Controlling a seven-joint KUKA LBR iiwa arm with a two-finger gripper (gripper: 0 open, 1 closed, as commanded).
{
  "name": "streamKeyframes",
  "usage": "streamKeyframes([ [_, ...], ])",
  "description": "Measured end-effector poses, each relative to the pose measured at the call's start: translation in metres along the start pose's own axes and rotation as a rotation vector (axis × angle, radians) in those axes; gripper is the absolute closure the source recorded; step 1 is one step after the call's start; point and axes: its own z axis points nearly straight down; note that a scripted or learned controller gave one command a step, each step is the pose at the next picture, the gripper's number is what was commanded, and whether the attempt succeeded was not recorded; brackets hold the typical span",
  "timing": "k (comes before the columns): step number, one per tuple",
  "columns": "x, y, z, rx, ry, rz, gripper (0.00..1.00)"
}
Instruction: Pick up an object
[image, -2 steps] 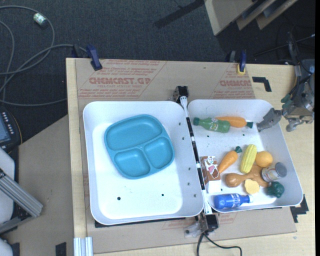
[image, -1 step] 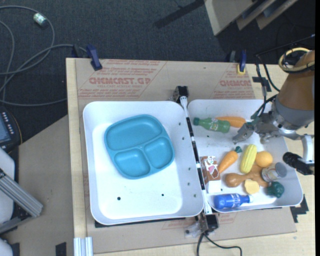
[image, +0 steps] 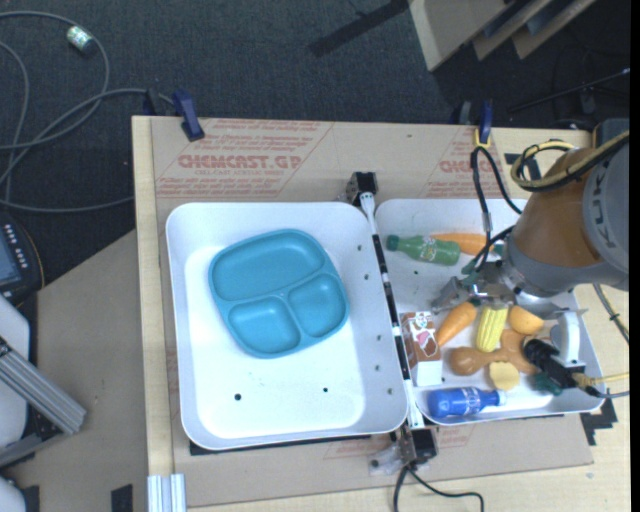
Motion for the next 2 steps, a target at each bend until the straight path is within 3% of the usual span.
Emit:
streamKeyframes([
  [1, -0.001, 0.004, -0.014, -0.008, -0.001, 0.0, 1.0],
  [2, 0.066, 0.036, -0.1, 0.015, 0.01, -0.006, 1.0],
])
